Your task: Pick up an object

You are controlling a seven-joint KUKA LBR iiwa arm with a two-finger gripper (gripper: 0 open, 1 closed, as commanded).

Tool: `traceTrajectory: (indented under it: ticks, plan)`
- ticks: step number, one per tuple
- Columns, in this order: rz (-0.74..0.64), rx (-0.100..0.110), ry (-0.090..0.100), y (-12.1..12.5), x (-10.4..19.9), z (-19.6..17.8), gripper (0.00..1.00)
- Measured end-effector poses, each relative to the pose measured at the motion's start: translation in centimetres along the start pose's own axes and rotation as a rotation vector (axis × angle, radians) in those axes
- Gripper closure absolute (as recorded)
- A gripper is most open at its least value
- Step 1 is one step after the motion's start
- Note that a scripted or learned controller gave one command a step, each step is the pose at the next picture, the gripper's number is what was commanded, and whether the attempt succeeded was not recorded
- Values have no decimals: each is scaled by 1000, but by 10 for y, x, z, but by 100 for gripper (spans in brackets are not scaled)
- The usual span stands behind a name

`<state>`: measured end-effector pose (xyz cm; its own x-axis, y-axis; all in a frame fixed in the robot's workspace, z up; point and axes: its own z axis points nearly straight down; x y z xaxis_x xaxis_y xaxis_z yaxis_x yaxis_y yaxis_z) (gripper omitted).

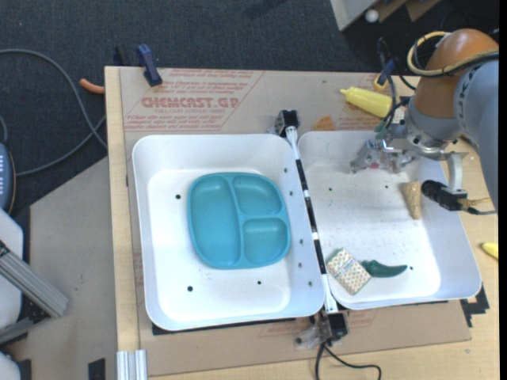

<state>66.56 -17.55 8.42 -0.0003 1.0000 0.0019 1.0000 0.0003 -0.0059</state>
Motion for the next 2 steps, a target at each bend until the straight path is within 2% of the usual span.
traceTrajectory:
  ticks: [1, 2]
  plan:
    - [0, -9, -3, 1, -5, -23, 0]
    - [1, 0, -2, 0, 39, -1, 0]
